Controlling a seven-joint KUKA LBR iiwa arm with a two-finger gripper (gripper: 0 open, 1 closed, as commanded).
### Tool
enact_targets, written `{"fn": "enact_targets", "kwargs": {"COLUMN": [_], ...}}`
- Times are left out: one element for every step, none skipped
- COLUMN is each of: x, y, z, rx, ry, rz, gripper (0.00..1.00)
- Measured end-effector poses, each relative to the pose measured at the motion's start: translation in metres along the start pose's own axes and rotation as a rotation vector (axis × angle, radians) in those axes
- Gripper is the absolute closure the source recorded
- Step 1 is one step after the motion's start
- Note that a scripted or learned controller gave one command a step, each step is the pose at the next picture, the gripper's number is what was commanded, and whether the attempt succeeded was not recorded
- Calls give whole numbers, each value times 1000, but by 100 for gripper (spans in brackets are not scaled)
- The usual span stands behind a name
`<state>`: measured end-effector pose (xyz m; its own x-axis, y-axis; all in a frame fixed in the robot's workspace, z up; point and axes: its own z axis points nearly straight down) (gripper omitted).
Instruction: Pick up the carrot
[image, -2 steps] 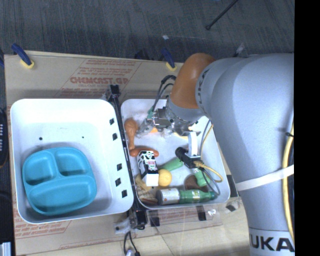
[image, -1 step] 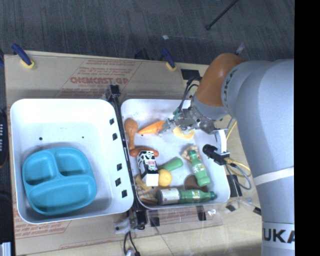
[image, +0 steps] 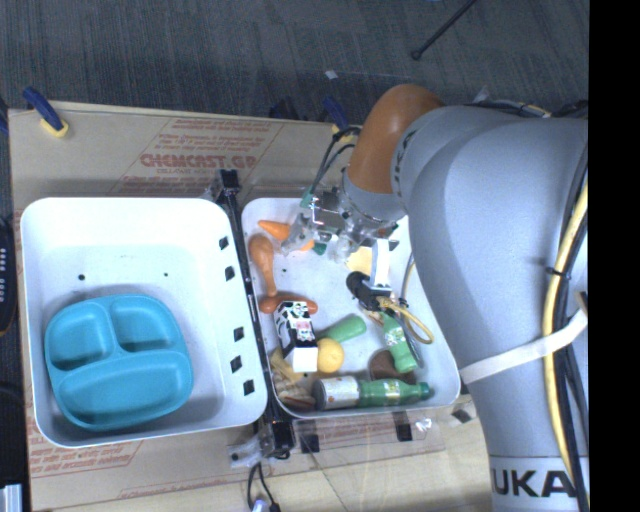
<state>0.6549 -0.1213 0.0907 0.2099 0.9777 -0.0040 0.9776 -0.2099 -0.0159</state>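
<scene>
The carrot (image: 272, 230) is a small orange piece lying at the far left of the right bin (image: 432, 345), close to the bin's back wall. My gripper (image: 320, 226) hangs low in that bin's far end, just to the right of the carrot and touching or nearly touching its right end. The wrist and its cabling cover the gripper's tips from above. The grey arm with its orange band (image: 385, 135) comes in from the right and hides the bin's right side.
A tan drumstick-shaped toy (image: 262, 260), a brown sausage (image: 288, 303), a cow-print carton (image: 296, 324), a lemon (image: 330, 354), a green bottle (image: 368, 392) and other toy food crowd the right bin. The left bin (image: 120, 235) holds a blue divided plate (image: 118, 358).
</scene>
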Motion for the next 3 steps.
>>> {"fn": "enact_targets", "kwargs": {"x": [1,1,25], "y": [0,0,-5], "z": [-10,-10,-3], "rx": [3,4,-7], "ry": [1,1,-7], "rz": [-8,-8,120], "gripper": [100,0,0]}}
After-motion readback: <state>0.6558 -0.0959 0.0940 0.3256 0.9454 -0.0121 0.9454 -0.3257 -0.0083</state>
